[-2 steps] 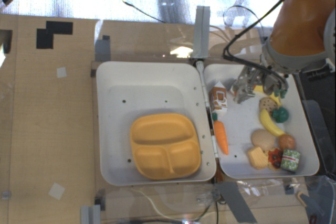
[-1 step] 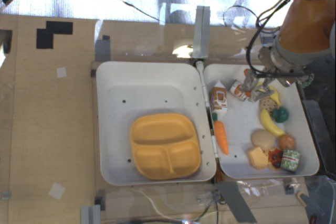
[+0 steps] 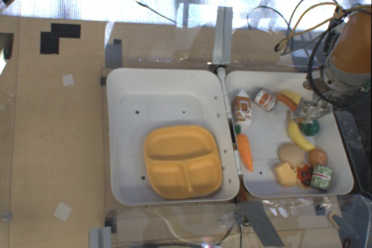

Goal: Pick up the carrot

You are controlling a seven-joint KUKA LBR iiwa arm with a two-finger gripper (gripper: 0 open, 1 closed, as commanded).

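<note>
The carrot [image 3: 244, 151] is orange with a small green top. It lies lengthwise in the right bin [image 3: 343, 151], close to the wall it shares with the left bin. My gripper [image 3: 308, 112] hangs over the far right part of that bin, just above a teal object [image 3: 312, 128] and the top end of a banana [image 3: 297, 135]. It is roughly a hand's width to the right of the carrot and slightly farther back. Nothing of the carrot is near it.
The right bin also holds a small carton [image 3: 242, 110], a can [image 3: 265, 100], a sausage [image 3: 286, 100], a beige egg-like item [image 3: 290, 154], an orange ball [image 3: 317, 157], a cheese wedge [image 3: 284, 174] and a green cube [image 3: 321, 177]. A yellow divided plate [image 3: 183, 161] lies in the left bin [image 3: 133, 96].
</note>
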